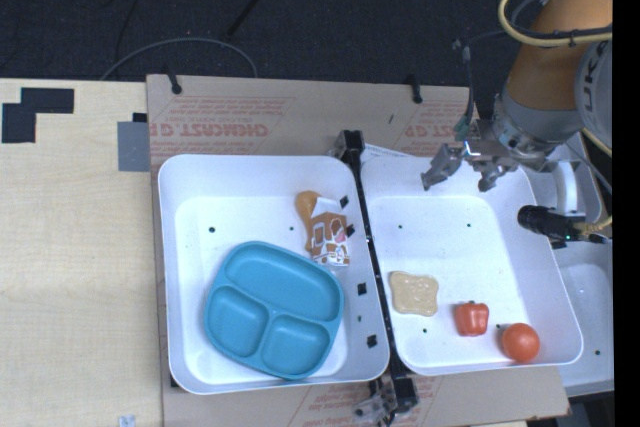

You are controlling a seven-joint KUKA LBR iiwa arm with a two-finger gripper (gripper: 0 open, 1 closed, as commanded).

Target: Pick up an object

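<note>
From the overhead camera I see a pale wooden worktop [70,265] with a brown cardboard sheet [300,120] laid over it, and the two white bins sitting on that sheet side by side. Beyond the far edge the floor is dark, with cables trailing across it.

The left bin [185,215] holds a blue divided plate [273,309] tilted toward its near right corner, and at the far right of that bin a small printed packet [329,241] lies touching a brownish piece [307,206] just beyond it.

The right bin [480,215] carries three things along its near side: a toast-shaped beige piece [413,293] at the left, a small red pepper [472,318] to its right, and a red-orange tomato [520,342] in the near right corner. The pepper and tomato sit near each other but apart.

My hand [467,170] hangs over the far rim of the right bin, at the end of the grey arm [545,110] coming in from the right. Its two fingers [438,168] are spread apart with nothing between them, and they touch none of the objects. All three pieces in that bin lie well nearer than the hand; the toast piece is the closest, lying nearer and slightly left of it.
</note>
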